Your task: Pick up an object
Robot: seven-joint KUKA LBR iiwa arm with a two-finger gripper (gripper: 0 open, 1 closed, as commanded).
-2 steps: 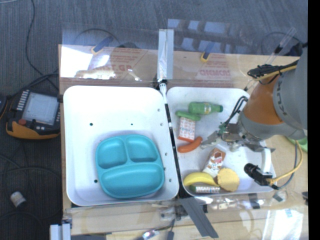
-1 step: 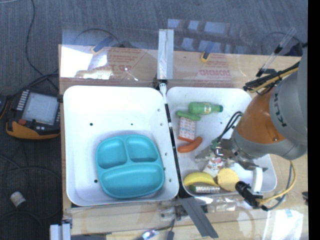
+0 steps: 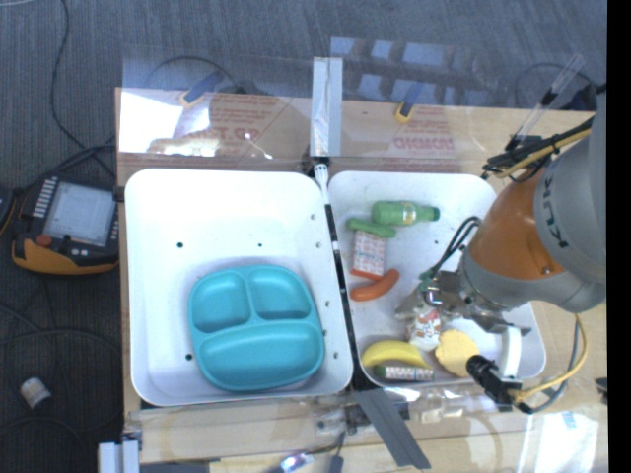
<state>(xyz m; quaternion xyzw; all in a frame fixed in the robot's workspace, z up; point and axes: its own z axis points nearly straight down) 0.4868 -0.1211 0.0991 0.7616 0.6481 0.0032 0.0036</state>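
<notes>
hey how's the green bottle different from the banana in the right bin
The green bottle lies near the far wall of the right bin; the banana lies at the near edge. The bottle is green and straight, the banana yellow and curved with a label on it. The bottle lies farther from the gripper than the banana does. Both lie on their sides in the same bin.

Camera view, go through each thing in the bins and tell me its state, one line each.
Blue tray: flat in left bin.
Green bottle: on its side, right bin.
Banana: lying by the front wall.
Orange carrot: lying flat.
Gripper: low in right bin, grip unclear.
</notes>
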